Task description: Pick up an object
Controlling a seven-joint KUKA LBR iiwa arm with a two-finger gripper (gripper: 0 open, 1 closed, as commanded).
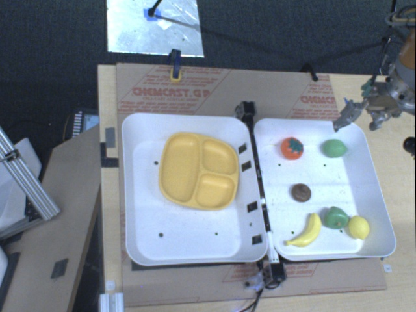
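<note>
White right bin held a light, stiff lime, graspable across its middle; gripper fingers spread apart.

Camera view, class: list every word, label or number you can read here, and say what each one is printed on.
"CHEMCAST GP": red print on the brown backing sheet under the bins, behind the left bin.
A second red print on the same sheet, behind the right bin: slanted and too blurred to read.
No text readable on the yellow tray or the toy food.
</note>
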